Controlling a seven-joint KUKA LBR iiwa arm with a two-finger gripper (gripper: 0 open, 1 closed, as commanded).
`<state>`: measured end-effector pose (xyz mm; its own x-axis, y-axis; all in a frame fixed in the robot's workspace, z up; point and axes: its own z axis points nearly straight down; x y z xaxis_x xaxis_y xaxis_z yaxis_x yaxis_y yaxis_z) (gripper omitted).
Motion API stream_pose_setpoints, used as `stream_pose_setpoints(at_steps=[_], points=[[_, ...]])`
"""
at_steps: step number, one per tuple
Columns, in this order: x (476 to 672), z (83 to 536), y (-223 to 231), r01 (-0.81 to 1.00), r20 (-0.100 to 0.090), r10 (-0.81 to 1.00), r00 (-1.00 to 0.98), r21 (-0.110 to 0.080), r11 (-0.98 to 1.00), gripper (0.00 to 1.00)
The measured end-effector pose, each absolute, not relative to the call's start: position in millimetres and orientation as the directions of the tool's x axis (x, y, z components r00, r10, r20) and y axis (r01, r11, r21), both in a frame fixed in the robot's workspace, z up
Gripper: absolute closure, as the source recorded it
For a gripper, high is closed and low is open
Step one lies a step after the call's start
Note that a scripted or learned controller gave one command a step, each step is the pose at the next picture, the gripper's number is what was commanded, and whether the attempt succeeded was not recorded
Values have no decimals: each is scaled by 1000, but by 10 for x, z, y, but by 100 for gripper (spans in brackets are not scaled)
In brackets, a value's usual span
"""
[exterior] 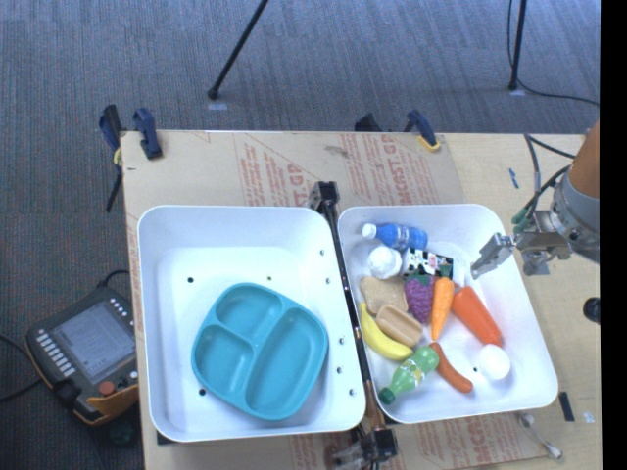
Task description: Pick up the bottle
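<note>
Two shallow white bins sit side by side on a cardboard-topped bench. The left bin (167,262) holds a blue plastic divided plate (260,351). The right bin (534,360) is crowded with toy food. A small blue plastic bottle with a white cap (397,235) lies on its side near the far left corner, beside a white ball-shaped item (383,260). A green bottle (411,372) lies near the front, next to a yellow banana (382,336) and orange carrots (476,315). The two-finger gripper (500,253) hovers over the bin's right rim, fingers spread and holding nothing, well apart from the blue bottle.

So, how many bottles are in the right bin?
2. A blue bottle lies at the bin's far side, near the divider. A green bottle lies at the near side, beside the banana. More may be hidden in the pile.
</note>
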<state>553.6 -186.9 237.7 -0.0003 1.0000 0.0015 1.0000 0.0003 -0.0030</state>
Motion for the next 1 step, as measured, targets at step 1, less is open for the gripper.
stream_pose_setpoints(at_steps=[1], points=[[5540, 2474, -1870, 1000, 3, 1000, -2, -4, 2, 100]])
